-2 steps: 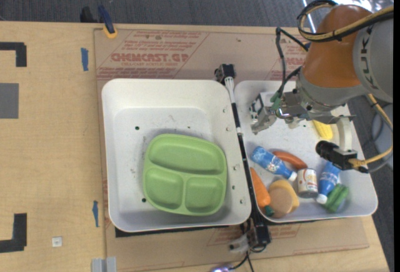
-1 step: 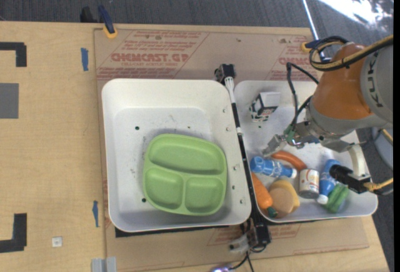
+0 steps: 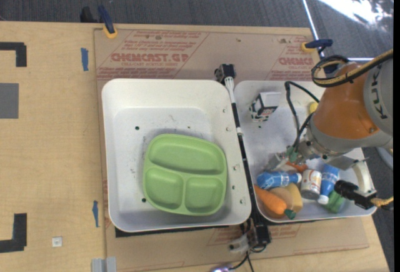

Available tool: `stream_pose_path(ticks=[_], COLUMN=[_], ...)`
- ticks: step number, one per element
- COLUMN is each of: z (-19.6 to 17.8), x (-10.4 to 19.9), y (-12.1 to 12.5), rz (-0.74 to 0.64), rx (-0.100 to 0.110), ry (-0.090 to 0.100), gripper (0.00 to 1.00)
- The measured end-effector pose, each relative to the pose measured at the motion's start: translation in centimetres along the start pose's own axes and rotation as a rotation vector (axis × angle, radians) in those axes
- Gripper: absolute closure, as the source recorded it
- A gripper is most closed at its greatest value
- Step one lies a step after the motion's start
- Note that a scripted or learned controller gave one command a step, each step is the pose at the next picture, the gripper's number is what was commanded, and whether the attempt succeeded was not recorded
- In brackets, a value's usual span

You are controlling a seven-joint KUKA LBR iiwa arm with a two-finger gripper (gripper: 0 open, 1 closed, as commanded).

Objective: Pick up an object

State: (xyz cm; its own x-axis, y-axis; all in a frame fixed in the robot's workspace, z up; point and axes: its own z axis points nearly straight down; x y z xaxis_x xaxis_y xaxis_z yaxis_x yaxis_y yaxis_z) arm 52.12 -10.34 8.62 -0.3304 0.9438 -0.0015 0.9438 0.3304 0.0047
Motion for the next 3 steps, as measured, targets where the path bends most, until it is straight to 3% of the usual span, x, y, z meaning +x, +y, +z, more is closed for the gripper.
stream_pose_path(ticks=[1, 2, 3], z=[0.0, -1.1, -9.9], x=[-1.4, -1.5, 4.4], y=[-4.0, -3.8, -1.0], rz=[-0.181, -0.180, -0.055], rx=[0.002, -0.004, 0.002], ry=[0.000, -0.004, 0.001], gripper=[0.00, 1.00, 1.00])
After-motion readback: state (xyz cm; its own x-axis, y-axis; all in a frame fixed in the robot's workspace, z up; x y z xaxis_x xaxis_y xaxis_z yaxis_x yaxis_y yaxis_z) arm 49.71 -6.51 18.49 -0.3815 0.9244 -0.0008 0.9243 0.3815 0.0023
